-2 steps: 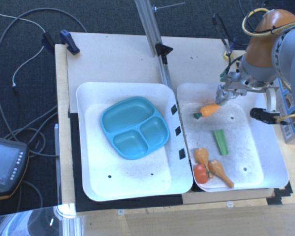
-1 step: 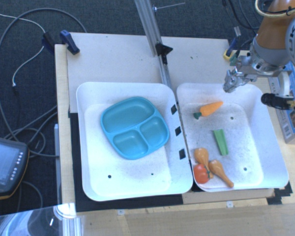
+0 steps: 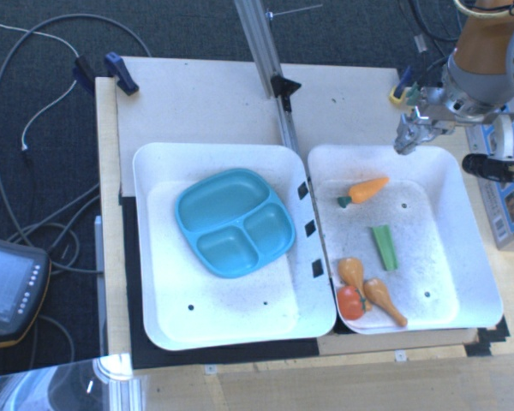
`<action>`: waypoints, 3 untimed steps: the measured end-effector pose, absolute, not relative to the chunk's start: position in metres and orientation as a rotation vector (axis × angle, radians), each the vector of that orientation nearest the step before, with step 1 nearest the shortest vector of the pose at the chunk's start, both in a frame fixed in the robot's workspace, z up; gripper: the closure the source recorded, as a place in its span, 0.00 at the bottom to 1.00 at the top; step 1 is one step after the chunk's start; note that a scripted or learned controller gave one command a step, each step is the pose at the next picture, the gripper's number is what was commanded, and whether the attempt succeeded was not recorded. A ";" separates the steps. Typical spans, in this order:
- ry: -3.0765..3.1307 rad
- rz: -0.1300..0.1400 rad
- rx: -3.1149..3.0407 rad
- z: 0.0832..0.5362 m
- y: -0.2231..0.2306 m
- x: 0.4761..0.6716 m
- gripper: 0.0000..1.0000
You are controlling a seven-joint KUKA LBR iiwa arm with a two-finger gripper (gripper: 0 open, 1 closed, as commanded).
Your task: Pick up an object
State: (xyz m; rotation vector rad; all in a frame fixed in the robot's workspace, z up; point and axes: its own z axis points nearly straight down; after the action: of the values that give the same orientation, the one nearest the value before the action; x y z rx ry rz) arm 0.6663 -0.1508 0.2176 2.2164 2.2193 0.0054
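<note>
I see a pale beige flat bench top carrying two shallow white plastic bins side by side, their inner edges touching. The left white bin sits toward the near left, the right white bin toward the near right. A blue clamp grips the bench's far left corner. The far strip of bench is bare board.

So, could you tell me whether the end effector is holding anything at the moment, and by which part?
Nothing is held. The end effector hangs over the far rim of the right bin, apart from the carrot below it.
</note>
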 end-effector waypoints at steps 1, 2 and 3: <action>2.230 -0.001 2.220 0.211 -0.104 0.642 1.00; 2.231 0.002 2.218 0.225 -0.055 0.626 1.00; 2.232 -0.002 2.219 0.217 -0.009 0.601 1.00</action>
State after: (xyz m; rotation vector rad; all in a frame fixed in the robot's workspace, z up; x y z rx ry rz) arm 0.6009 -0.0087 0.2169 2.2191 2.2316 -0.0020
